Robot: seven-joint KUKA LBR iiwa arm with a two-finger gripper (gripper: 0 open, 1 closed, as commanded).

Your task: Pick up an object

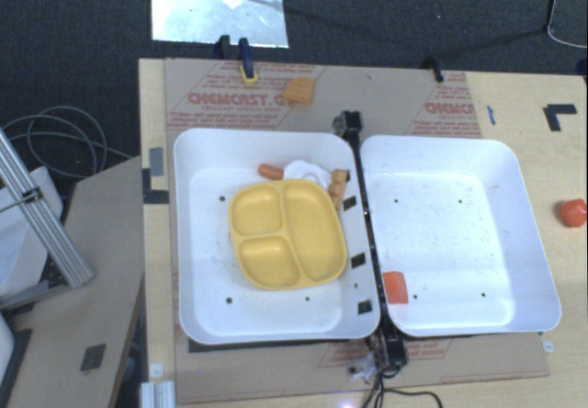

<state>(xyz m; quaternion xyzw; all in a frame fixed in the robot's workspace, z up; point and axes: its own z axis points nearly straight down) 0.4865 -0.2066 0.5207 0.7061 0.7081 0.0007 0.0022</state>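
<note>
Two bins side by side on the bench [514, 112], walls touching: the left bin [197, 305] holds a divided tray [287, 236] near its middle, with a small roll [271, 172] and a cup-like piece [303, 172] just behind the tray and a short stub [338, 186] against the bin's right wall. The right bin [524, 213] holds one block [394, 287] in its front-left corner. On the bench itself, a chunk [299, 90] lies behind the left bin and a small lump [572, 212] sits just right of the right bin.

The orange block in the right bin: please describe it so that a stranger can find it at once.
Look at the right white bin. In its near-left corner, close to the divider between the two bins, lies the orange block. It is small, squarish and bright orange-red, the one coloured object on that bin's floor, unlike the similar orange piece lying outside on the bench.
</note>
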